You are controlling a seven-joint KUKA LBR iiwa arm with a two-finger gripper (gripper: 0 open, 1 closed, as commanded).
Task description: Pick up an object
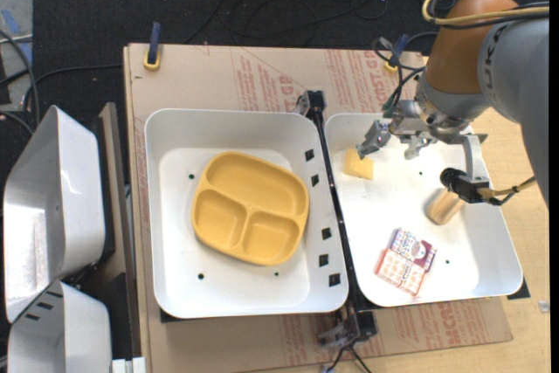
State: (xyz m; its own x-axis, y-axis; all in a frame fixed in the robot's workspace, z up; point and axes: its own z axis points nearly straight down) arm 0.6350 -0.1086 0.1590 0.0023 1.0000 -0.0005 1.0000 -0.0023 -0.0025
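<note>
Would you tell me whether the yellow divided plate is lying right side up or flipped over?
Right side up: the yellow divided plate shows its three hollow compartments facing upward in the left bin.

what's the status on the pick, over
Hand open, low over right white bin, holding nothing. Pale yellow block just beside its fingers. Tan wooden cylinder and small printed packet lie apart, nothing blocking.

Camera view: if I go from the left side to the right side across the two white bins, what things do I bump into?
Yellow divided plate → pale yellow block → patterned packet → tan wooden piece.
</note>
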